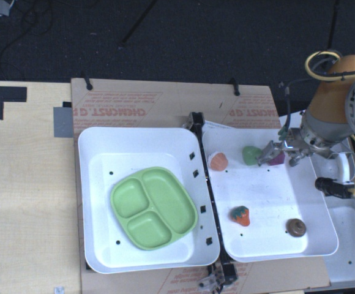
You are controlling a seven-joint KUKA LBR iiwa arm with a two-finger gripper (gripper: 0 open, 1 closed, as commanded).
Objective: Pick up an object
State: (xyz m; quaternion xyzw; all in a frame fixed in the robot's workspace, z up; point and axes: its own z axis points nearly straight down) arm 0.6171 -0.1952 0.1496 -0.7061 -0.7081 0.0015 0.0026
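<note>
The right bin holds several small objects. A green lump lies at its back, with a small purple object just to its right. A pink-orange piece sits near the divider, a red and green toy lies in the middle, and a brown round piece rests at the front right. My gripper hangs low over the bin's back right part. It is open, its fingers spread either side of the purple object, and one finger is close to the green lump.
The left bin holds a green divided plate. A black clip strip runs between the two bins. The arm's orange band and grey wrist stand over the right bin's back right corner.
</note>
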